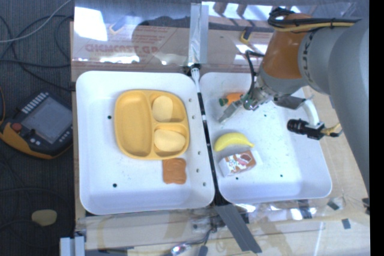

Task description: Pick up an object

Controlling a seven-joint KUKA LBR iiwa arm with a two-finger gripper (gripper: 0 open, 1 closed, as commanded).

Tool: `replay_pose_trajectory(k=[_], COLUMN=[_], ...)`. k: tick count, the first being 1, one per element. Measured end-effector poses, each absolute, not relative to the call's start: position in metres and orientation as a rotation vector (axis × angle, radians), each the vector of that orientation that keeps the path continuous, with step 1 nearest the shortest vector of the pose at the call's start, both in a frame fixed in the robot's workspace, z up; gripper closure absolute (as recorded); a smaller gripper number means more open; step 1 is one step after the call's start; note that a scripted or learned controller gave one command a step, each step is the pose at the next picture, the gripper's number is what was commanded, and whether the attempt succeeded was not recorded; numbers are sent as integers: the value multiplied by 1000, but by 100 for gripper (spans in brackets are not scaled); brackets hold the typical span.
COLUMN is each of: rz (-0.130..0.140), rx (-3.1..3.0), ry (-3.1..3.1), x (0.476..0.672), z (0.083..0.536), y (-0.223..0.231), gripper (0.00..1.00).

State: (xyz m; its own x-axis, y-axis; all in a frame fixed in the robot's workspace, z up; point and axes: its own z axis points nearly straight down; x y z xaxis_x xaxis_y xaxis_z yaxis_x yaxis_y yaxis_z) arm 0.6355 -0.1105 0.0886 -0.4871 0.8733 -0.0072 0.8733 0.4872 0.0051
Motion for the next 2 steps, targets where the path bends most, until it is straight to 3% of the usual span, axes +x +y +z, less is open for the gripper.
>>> replay_pose_trajectory(k=[1,2], rz=[-2,-3], rx=[1830,1766], ry=[2553,2598], x=[605,619], z=[202,201], y=[-89,-50], gripper=[0,0])
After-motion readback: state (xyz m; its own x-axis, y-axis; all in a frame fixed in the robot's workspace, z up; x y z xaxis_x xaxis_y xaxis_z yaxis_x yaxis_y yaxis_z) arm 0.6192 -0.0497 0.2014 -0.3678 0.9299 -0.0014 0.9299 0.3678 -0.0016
